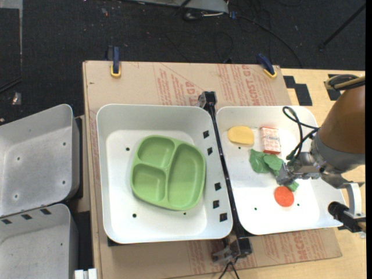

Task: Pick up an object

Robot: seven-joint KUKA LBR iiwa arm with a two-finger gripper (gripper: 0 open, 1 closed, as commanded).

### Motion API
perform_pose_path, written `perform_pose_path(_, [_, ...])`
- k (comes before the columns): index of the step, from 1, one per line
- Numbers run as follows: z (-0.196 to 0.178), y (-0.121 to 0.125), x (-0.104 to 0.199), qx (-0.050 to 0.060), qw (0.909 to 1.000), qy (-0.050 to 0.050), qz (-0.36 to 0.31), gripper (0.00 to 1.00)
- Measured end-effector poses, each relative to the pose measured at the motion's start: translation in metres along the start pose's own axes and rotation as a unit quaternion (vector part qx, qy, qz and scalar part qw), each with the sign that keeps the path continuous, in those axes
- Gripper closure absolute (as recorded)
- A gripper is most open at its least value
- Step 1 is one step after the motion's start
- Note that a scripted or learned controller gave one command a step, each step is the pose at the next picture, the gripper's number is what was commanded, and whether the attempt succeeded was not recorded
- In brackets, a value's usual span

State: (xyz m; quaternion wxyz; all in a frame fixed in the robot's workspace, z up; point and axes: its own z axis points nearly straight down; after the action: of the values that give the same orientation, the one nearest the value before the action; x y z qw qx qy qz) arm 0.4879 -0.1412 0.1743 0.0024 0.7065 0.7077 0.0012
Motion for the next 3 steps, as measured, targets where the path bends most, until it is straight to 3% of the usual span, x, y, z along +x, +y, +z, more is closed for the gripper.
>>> perform_pose_path(2, [-0.106, 0.004, -0.001, -0.001, 1.0000, 0.000, -0.001, 1.00])
perform_pose_path(3, [-0.090, 0.028, 0.053, 0.002, 1.0000, 0.001, -0.003, 1.00])
